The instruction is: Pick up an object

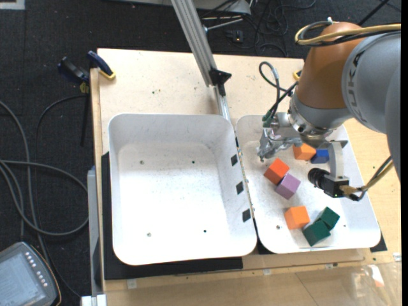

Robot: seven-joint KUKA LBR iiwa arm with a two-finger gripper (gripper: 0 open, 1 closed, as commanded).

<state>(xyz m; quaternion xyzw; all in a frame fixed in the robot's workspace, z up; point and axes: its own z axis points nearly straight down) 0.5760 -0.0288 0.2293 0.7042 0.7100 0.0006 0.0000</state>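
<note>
Crowding blocks risk a bad grasp in the right bin point(357, 234)
Nearest, green blocks point(320, 227) touch an orange cube point(296, 217); behind, a purple cube point(288, 185) touches a red-orange cube point(276, 170), so closing on one could nudge its neighbour; the gripper point(268, 146) hangs just above, grip state impossible to tell; bare left bin point(172, 190), pale bench point(159, 75), dark floor with cables point(38, 171) beyond

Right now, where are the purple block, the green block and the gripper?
purple block point(288, 185), camera view, top face.
green block point(320, 226), camera view, top face.
gripper point(266, 150), camera view, at its fingertips.
</note>
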